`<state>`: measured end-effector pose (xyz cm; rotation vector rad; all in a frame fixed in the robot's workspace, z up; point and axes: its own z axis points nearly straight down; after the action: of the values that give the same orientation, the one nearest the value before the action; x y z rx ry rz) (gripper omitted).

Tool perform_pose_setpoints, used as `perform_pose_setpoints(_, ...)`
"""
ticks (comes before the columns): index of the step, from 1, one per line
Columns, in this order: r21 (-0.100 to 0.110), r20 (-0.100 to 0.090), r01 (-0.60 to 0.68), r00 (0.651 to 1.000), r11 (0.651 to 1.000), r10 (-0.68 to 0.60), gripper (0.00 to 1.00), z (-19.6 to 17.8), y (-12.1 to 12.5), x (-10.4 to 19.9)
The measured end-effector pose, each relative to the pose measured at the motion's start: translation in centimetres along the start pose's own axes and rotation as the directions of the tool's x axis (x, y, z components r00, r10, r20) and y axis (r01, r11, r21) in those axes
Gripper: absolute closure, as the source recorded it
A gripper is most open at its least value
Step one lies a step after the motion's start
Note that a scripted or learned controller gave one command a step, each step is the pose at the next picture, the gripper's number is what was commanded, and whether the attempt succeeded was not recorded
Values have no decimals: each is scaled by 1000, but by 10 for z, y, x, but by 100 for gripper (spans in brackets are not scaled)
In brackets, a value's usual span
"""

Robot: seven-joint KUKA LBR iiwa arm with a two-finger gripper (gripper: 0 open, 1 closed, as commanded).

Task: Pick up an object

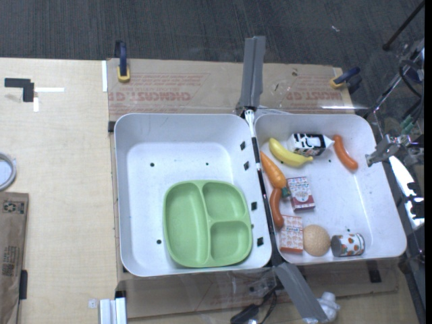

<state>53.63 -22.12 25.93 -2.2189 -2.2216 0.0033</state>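
Nearest the camera, along the front of the right bin [378, 208], lie a small printed can [347, 244] on its side, a tan ball [316, 239] touching it, and a small red and white carton [291, 233] just beside the ball. In the left bin [135, 181] a green divided plate [208, 223] rests alone. Further back in the right bin are a second carton [301, 194], two orange carrot-like pieces [273, 181] along the inner wall, a banana [289, 152], a black and white toy [312, 142] touching the banana, and an orange sausage shape [345, 152]. Every object lies on the bin floor, none lifted, so by my reading the pick has not begun: choosing, reaching, closing and raising all remain. A grey metal part at the right bin's far rim seems to be the gripper [379, 155]; it is apart from the objects, and I cannot tell whether it is spread or closed. The bins sit on a printed cardboard sheet [175, 86] clamped to a pale wooden bench [61, 140]; a tape roll [3, 173] and brown paper [12, 238] lie at its left. Beyond is dark carpet [202, 12]
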Motion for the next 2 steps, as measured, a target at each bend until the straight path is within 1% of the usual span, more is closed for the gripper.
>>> perform_pose_setpoints(1, -9, 3, 29, 1000, 1000, -29, 0, 115, 50, -1)
perform_pose_setpoints(2, -2, -11, -5, 1000, 1000, 5, 0, 165, 103, 8)
